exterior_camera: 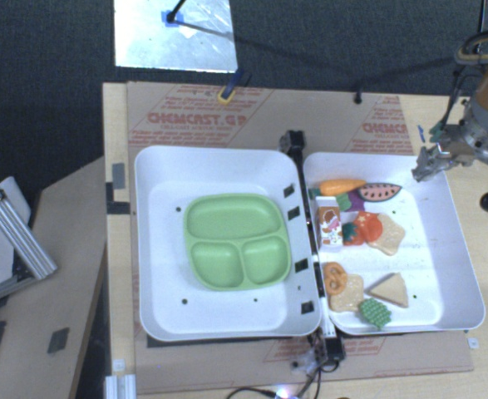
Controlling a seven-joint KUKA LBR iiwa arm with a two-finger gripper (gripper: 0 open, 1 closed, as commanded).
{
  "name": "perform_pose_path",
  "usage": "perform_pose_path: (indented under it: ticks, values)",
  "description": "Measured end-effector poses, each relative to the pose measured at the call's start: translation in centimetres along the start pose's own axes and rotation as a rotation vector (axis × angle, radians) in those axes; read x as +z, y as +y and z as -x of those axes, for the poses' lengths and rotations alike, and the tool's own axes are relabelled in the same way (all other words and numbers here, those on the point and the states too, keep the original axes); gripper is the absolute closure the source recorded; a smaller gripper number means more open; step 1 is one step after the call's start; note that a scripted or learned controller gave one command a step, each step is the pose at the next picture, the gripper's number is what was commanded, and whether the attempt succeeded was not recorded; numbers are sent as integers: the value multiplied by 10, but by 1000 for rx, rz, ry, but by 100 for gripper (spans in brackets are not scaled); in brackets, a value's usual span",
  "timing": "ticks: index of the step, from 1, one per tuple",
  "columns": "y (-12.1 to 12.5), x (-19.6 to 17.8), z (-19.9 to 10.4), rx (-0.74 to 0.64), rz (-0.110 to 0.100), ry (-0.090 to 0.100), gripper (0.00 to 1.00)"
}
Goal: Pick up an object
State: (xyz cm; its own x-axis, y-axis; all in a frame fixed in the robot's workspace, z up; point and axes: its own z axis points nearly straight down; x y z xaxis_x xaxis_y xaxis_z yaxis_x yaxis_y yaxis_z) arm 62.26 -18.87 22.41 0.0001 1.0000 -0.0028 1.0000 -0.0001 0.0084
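The right white bin [443, 248] holds several toy foods along its left side: a carrot [342, 186], a watermelon slice [379, 192], a small carton [329, 226], a tomato [368, 227], toast pieces [390, 289], a pretzel [335, 277] and a green knobbly piece [374, 312]. My gripper [426, 165] hangs over the bin's far right corner, to the right of the watermelon slice and apart from all the food. Nothing shows between its fingers.
The left white bin [160, 223] carries a green three-compartment plate [235, 241]. A black hinge bar [304, 231] runs between the bins. Bare floor lies on the right half of the right bin. A metal frame [11, 231] stands off the bench's left.
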Motion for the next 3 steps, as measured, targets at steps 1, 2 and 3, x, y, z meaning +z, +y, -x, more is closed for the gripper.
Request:
perform_pose_path:
  ticks: [1,2,3]
  values:
    - [1,-1,0,-2,-5,2,100]
    - [6,6,-60,-10,-7,4,100]
    - [12,9,-105,-9,-6,4,100]
